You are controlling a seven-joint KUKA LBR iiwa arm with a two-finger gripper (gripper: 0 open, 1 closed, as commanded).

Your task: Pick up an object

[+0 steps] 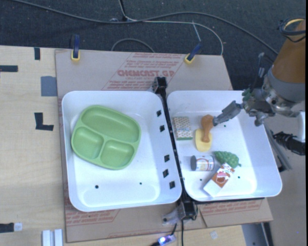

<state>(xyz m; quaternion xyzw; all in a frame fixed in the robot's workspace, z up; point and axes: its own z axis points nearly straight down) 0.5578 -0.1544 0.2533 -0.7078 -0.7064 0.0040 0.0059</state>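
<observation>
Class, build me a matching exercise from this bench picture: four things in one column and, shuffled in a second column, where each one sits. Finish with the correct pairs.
Things
1. green divided plate
2. small can
3. red and white carton
4. patterned card

Places
A. right bin, nearest its front edge
B. right bin, beside the centre divider
C. left bin
D. right bin, left of the green leafy toy

Pairs: 1-C, 2-D, 3-A, 4-B
</observation>
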